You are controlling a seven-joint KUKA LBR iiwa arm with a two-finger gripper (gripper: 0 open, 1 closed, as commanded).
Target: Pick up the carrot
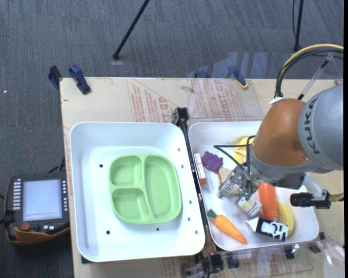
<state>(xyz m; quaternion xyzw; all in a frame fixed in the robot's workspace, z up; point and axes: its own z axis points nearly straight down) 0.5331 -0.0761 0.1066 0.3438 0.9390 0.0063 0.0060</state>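
- Carrot (228,227) sits in the right bin (313,236), near its front-left corner. Long axis runs diagonally: green stem end points up-left toward the divider, tapered orange tip points down-right. Smooth, looks like a plastic toy.
- Arm (301,141): grey shell with an orange band, reaching in from the right over the right bin. "KUKA" lettering partly readable on the grey part.
- Left bin (84,236): shallow white, rounded corners, holds a light green divided plate (145,189) with three compartments, glossy plastic.
- Gripper (239,185) hangs over the middle of the right bin, above and right of the carrot, not touching it. Fingers state: cannot tell, too cluttered there.
- Other items in the right bin: purple grape-like cluster (211,160) near the back-left, yellow banana (286,216) at the right, orange-red cylinder (267,200) beside it, black-and-white small box (272,229) at the front, print unreadable.
- Bench top (156,100) is cardboard with red printed text, not legible.
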